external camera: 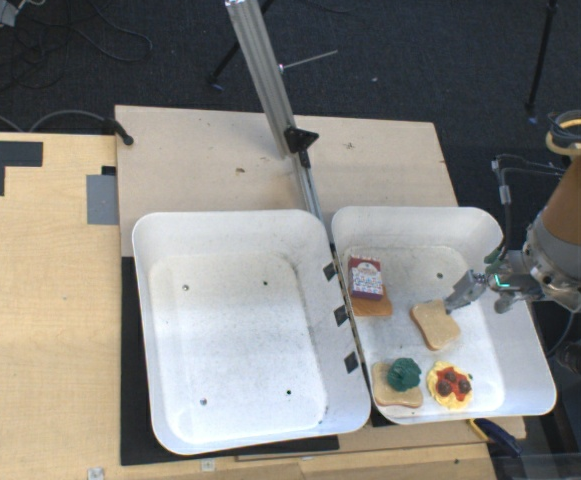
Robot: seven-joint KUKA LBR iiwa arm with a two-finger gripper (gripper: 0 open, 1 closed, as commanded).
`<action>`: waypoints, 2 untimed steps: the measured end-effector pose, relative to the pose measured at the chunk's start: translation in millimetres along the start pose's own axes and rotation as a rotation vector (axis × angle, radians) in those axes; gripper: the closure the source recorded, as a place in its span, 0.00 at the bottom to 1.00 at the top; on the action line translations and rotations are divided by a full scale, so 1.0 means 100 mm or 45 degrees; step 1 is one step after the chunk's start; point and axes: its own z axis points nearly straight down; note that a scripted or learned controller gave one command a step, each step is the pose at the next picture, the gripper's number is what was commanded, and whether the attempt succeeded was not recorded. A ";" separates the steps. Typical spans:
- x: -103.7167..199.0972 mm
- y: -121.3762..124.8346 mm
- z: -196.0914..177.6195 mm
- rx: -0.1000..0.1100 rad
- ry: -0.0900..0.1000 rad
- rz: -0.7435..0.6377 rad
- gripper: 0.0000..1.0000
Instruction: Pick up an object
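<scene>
Two shallow white bins are seen side by side on the tabletop (220,158), with the right bin (410,230) taken as the reference point. The claw (478,294) is shown just inside that bin's right rim, reached in from the arm (560,238) at the right. Its fingers (462,295) are seen parted, with nothing between them. A slice of bread (436,325) is pictured near the middle of the right bin, just below and left of the claw, apparently not gripped. A small red-labelled packet (366,280) on a tan slab is placed against the bin's left wall. A green object on bread (402,376) and a yellow piece with red topping (451,384) are set along the bin's near edge. The left bin (170,238) is shown directly beside the right bin's left wall.
</scene>
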 end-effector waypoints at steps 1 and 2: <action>0.00 0.05 0.62 0.008 0.002 -0.001 0.00; 0.00 0.05 1.13 -0.002 -0.005 0.000 0.00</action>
